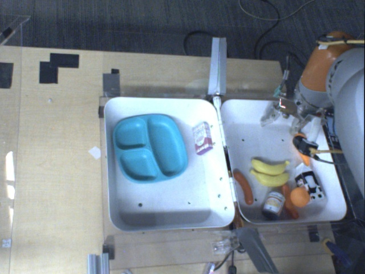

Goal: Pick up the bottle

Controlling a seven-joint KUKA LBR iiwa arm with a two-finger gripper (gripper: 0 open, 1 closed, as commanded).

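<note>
The bottle (274, 204) stands at the right bin's (245, 119) near edge, wedged among sausage (244, 187), bananas (270, 172) and orange (299, 197). The claw (279, 112) hangs well apart from it; a descent could snag those neighbours.

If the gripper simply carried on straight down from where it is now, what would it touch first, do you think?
Probably the bare white floor of the right bin. The gripper hangs over its far end, well clear of the bottle and bananas nearer the camera, though depth is hard to judge.
</note>
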